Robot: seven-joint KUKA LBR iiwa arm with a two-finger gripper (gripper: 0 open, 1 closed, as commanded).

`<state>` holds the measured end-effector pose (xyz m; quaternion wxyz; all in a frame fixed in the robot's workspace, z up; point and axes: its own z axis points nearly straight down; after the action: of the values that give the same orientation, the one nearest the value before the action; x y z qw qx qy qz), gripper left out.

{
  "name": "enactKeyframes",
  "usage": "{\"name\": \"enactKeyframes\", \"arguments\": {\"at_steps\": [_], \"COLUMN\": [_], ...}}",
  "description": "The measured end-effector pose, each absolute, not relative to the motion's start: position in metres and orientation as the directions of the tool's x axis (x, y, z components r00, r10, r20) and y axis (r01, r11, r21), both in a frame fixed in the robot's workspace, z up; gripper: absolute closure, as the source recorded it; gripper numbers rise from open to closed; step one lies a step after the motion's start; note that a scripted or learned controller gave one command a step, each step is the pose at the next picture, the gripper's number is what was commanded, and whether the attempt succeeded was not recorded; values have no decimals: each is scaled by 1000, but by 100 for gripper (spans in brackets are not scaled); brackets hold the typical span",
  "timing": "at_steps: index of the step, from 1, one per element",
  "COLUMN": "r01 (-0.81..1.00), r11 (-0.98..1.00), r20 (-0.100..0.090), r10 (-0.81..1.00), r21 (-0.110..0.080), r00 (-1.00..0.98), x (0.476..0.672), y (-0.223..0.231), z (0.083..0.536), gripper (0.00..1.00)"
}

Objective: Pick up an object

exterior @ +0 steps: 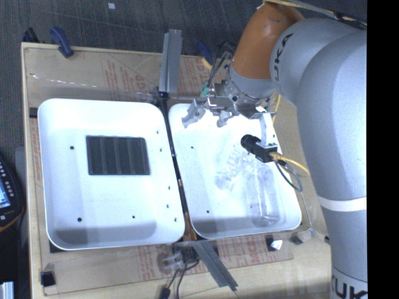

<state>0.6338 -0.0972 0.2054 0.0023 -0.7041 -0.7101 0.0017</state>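
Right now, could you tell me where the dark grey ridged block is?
In the camera view, the dark grey ridged block lies flat in the left bin, near its middle, well apart from the gripper over the right bin.

From my seat both bins read as smooth white plastic, the left bin (62, 167) glaring slightly under the light, the right bin (199, 167) the same. A dark ribbed panel (117, 155) in the left one looks matt. I see clear, glossy plastic things (249, 179) in the right bin. The bench (93, 67) looks like pale printed board. The arm (330, 104) has a satin grey shell and a glossy orange band (262, 36); the gripper (204, 114) looks metallic.
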Motion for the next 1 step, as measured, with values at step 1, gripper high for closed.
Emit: {"name": "enactKeyframes", "arguments": {"at_steps": [1], "r01": [910], "r11": [-414], "r20": [0], "r10": [910], "r21": [1], "r00": [414], "x": [657], "y": [-180], "z": [239], "gripper": [0]}}
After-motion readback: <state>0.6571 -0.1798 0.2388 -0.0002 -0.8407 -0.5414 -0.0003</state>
